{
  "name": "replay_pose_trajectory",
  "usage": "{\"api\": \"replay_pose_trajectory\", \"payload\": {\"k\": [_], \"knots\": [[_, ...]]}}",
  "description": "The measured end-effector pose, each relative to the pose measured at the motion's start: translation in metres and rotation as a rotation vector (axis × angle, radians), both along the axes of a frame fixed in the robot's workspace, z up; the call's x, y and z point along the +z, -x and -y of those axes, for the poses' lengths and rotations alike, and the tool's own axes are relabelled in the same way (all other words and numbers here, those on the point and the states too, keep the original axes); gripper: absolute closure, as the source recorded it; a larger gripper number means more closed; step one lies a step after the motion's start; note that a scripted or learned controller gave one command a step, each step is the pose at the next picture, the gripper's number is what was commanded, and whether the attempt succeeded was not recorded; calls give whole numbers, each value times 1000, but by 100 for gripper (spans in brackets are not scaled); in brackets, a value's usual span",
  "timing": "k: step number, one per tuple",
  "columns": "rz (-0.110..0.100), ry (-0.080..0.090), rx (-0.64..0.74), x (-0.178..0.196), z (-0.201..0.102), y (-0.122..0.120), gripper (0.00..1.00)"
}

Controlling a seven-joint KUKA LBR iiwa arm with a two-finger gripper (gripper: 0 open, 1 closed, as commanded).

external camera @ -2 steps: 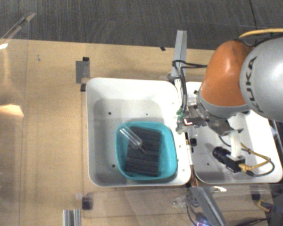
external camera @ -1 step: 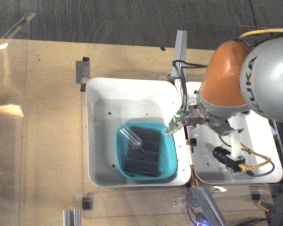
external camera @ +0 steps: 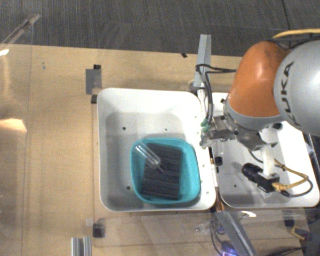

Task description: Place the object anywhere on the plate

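The teal plate (external camera: pixel 191 170) fills the left bin's (external camera: pixel 109 143) near right corner, carrying a dark ridged object (external camera: pixel 162 176) and a clear tube (external camera: pixel 148 154). The arm (external camera: pixel 261 89) hangs over the divide between bins; the far left of the left bin lies open. The gripper (external camera: pixel 216 134) seems tucked beneath the wrist, so I cannot tell its state.

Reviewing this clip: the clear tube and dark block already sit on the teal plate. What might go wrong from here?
The clear tube lies loose across the dark block and may roll off it. The teal plate sits close to the left bin's right wall, beside the arm, so a low sweep might knock it.
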State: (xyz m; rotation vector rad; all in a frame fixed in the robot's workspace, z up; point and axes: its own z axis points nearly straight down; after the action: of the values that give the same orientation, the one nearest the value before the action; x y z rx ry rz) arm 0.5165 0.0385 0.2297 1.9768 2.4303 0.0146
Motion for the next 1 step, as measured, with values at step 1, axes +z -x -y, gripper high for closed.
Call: {"api": "replay_pose_trajectory", "payload": {"k": [1], "knots": [[0, 0, 0, 0, 0, 0, 0]]}}
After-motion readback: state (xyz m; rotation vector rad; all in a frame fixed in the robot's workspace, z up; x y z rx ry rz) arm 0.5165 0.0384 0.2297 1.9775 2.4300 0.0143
